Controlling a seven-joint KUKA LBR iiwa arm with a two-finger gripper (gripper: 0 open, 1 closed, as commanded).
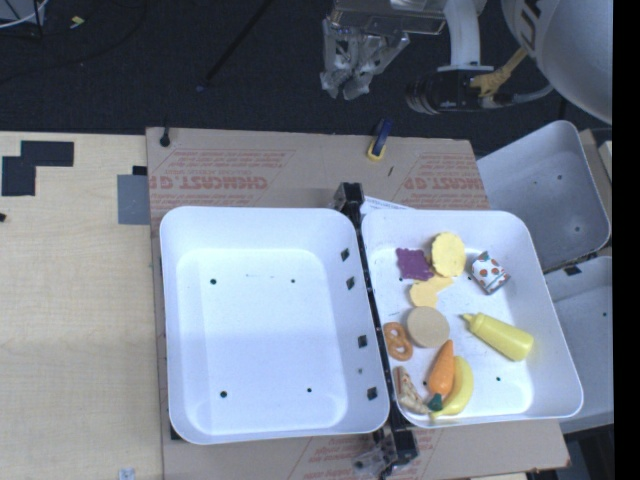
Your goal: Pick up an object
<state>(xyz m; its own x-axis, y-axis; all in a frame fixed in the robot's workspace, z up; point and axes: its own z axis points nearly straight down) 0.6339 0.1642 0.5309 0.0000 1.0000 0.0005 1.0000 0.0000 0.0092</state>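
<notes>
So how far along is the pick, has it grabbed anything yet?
Nothing looks done yet. The gripper is up beyond the far edge of the bins with nothing visible between its fingers. The carrot, mustard bottle and the other toys lie in the right bin. The whole pick is left.

Two bins side by side — the right bin (545,298) holds the toy foods (440,328), the left bin (180,258) beside it.

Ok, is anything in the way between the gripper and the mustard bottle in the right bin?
Nothing visible. The gripper hangs high beyond the bins' far edge, and the mustard bottle lies uncovered in the right bin, apart from the carrot.
</notes>
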